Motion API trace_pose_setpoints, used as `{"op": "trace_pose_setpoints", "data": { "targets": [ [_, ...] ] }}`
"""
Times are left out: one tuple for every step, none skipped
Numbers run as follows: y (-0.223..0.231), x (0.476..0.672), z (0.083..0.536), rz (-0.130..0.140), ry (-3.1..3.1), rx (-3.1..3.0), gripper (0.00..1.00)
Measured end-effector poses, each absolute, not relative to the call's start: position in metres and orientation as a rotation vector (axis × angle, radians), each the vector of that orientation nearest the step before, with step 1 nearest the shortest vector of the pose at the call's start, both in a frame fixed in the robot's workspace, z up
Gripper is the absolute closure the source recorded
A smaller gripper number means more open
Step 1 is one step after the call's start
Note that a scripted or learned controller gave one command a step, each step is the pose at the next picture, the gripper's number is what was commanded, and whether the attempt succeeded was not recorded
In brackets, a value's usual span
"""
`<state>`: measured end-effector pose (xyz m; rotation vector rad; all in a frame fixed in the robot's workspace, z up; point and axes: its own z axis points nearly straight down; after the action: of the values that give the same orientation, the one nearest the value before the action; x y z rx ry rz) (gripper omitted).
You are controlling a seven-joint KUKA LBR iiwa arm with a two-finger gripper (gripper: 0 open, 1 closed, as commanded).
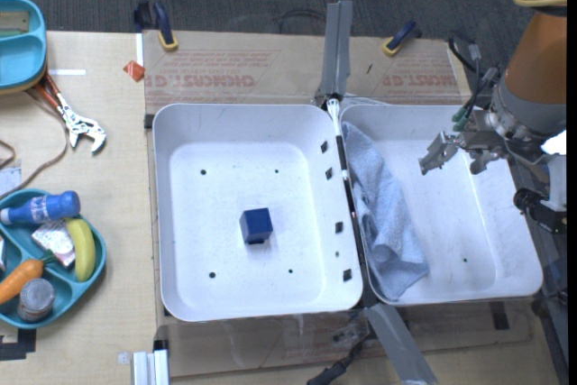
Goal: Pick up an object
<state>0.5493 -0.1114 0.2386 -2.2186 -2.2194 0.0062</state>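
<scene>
Here, the camera view looks down on two shallow white plastic bins side by side on a brown cardboard-topped bench (pixel 270 68). In the left white bin (pixel 180 194) sits a small dark blue cube (pixel 257 224), near the middle of the floor and a bit toward the front. It stands alone, touching nothing but the bin floor.

In the right white bin (pixel 469 221) lies a crumpled light blue-grey cloth (pixel 383 212). It is bunched along the bin's left wall and runs from the back corner down to the front corner.

The grey arm with the orange band (pixel 541 59) comes in from the right. Its metal two-finger gripper (pixel 440 154) hangs over the back part of the right bin, beside the cloth and well apart from the blue cube. Whether it is spread or pressed together I cannot tell, because it looks small and blurry. Nothing seems to be held in it.

On the far left, a blue plastic tray (pixel 90 270) holds a yellow banana (pixel 83 248), an orange carrot (pixel 18 279) and a white-and-blue bottle (pixel 36 208). A silver metal wrench (pixel 81 131) lies behind it on the wooden table
</scene>
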Motion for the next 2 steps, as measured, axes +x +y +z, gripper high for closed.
{"op": "trace_pose_setpoints", "data": {
  "targets": [
    [-0.135,0.531,0.242,0.007,-1.739,-2.613,0.00],
    [-0.063,0.557,0.189,0.010,-1.659,-2.664,0.00]
  ]
}}
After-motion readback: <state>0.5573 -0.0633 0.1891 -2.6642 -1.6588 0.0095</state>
